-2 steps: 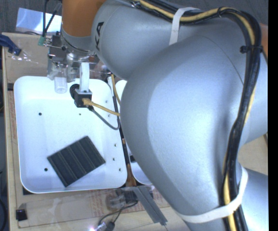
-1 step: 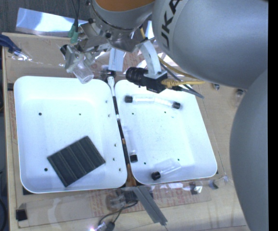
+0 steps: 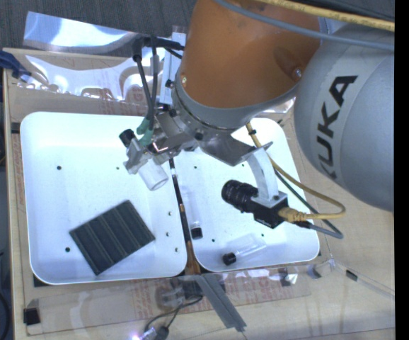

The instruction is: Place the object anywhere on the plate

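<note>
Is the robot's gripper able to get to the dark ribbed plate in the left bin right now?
Probably yes. The gripper hangs over the left bin, up and to the right of the dark ribbed plate. Bare white floor lies between them, nothing in the way.

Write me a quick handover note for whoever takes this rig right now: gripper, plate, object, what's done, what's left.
Gripper: low over the left bin's right side, near the divider; a small translucent piece sits at its tip, grasp unclear.
Plate: the dark ribbed slab lies flat in the left bin's lower part, nothing on it.
Right bin: a small clear item near the front edge.
Done: no placement yet.
Left: get the object onto the slab.
</note>
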Controlling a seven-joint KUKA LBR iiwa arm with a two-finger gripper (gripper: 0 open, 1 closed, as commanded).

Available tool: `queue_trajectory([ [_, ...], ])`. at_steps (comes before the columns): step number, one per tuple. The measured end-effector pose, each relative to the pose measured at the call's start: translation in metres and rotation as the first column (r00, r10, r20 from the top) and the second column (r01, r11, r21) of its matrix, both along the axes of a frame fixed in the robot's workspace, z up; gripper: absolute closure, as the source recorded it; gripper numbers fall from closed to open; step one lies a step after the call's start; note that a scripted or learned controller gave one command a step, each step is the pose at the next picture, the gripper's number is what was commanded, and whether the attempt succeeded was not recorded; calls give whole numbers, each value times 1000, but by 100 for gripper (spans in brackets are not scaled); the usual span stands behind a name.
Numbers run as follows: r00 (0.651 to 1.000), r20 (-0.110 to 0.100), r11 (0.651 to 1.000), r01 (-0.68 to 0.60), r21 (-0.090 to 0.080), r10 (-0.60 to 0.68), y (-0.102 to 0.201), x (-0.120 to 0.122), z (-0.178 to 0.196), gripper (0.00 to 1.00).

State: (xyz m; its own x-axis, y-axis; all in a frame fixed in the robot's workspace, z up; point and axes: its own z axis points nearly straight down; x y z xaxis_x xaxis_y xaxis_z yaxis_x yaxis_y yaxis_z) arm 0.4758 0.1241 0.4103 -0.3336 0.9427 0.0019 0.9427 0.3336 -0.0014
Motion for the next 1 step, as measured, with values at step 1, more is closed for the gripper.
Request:
queue_trajectory([
  [1, 1000, -5, 1000, -27, -4, 27, 58, -1, -212, 100],
])
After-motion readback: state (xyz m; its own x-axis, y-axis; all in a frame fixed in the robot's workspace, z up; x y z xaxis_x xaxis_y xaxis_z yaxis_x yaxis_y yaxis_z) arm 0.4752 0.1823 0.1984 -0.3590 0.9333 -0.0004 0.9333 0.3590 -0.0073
